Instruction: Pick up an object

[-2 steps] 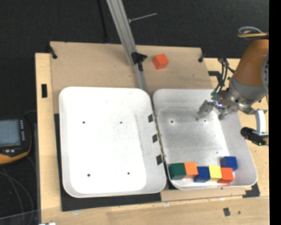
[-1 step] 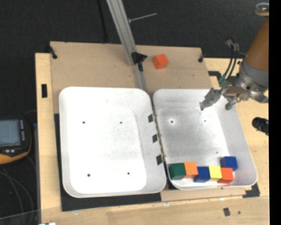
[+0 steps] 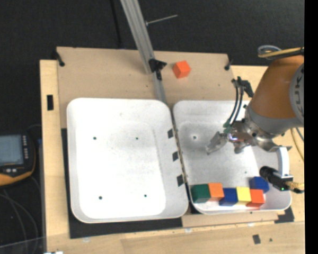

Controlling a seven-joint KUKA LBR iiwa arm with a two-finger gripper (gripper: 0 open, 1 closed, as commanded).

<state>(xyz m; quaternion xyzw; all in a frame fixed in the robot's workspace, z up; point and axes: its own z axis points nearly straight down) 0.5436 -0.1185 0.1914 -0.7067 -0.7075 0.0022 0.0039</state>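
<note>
two bins [image 3: 122,107], seven blocks [image 3: 201,192]

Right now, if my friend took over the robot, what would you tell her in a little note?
Gripper: over the right bin, above bare floor, with nothing seen between its fingers.
Blocks: a row along the right bin's near edge, green, orange, blue, yellow, an orange-red one, and another blue just behind them.
A stray orange cube sits on the bench behind the bins.
Done: nothing picked up yet.
Left: reach a block, grip it, lift.
</note>
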